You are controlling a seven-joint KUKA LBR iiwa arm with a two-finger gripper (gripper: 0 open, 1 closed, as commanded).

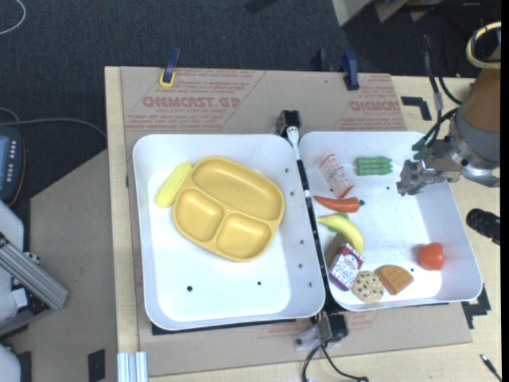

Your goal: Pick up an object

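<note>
- Camera view: the two-finger gripper (413, 177) hovers at the right white plastic bin's (457, 213) two o'clock edge, probably lining up a descent.
- Nearest candidate is the green ridged toy vegetable (373, 165), at the gripper's nine o'clock, apart from it.
- A red toy tomato (430, 256) lies at six o'clock, well apart.
- Whether the gripper is parted or closed I cannot tell; nothing visibly sits within it.

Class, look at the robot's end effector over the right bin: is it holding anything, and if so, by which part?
Nothing is held. The end effector hangs above bare floor of the right bin, apart from the green toy.
</note>
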